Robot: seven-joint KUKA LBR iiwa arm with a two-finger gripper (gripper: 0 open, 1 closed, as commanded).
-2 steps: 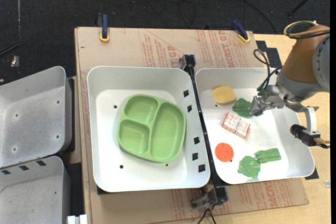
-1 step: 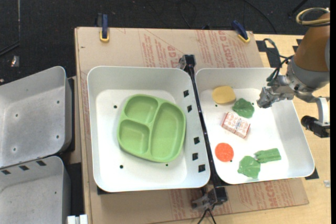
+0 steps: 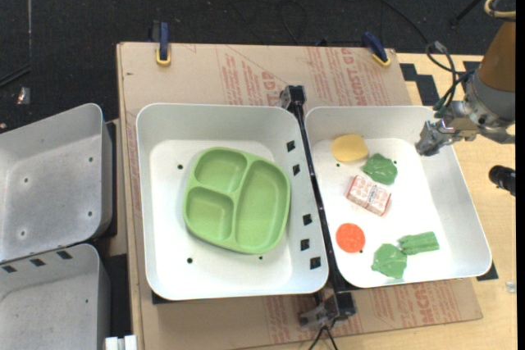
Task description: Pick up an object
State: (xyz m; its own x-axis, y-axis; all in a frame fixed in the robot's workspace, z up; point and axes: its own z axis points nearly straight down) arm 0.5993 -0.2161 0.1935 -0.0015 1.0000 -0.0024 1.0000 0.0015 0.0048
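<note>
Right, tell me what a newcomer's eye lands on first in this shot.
First the big green divided plate, lying alone in the left bin. Next, the small bright pieces scattered across the right bin: a yellow piece, an orange disc and a red-and-white packet. The gripper hangs at that bin's far right rim.

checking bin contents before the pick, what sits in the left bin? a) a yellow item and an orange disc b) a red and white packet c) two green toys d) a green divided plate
d: the green divided plate lies in the left bin, while the small items, such as the packet, lie in the right bin.
</note>
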